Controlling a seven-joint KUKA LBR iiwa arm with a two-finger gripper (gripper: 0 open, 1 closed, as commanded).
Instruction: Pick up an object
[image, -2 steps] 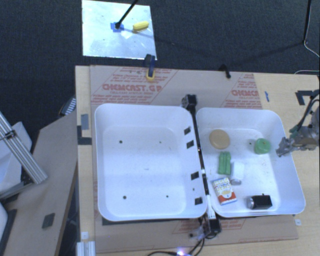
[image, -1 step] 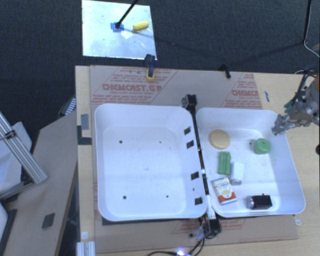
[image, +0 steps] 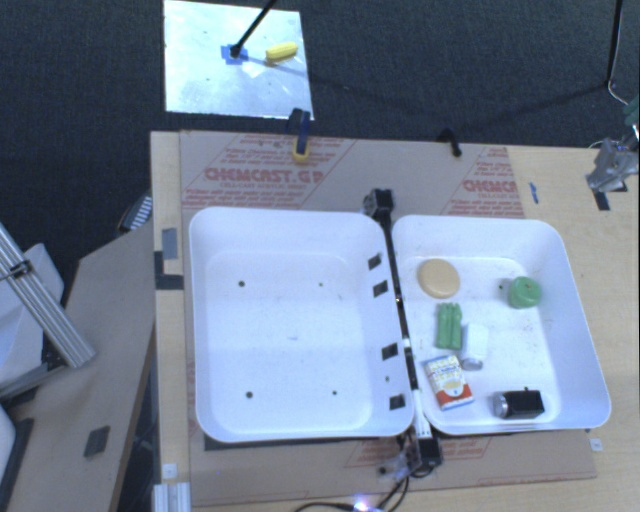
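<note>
Objects in right bin (image: 570, 300): tan disc (image: 438, 278), green ball (image: 524, 292), green block (image: 449, 326); claw state: cannot tell

Two bins sit side by side mid-frame, the left bin (image: 290, 320) and the right bin (image: 570, 300). In the right bin, a disc (image: 438, 278) lies upper left, a round knob (image: 524, 292) to its right. Below the disc lies a ridged block (image: 449, 326), a small tube (image: 476, 344) just beside it. A carton (image: 448, 382) and a cylinder (image: 518, 404) lie lowest.
</note>
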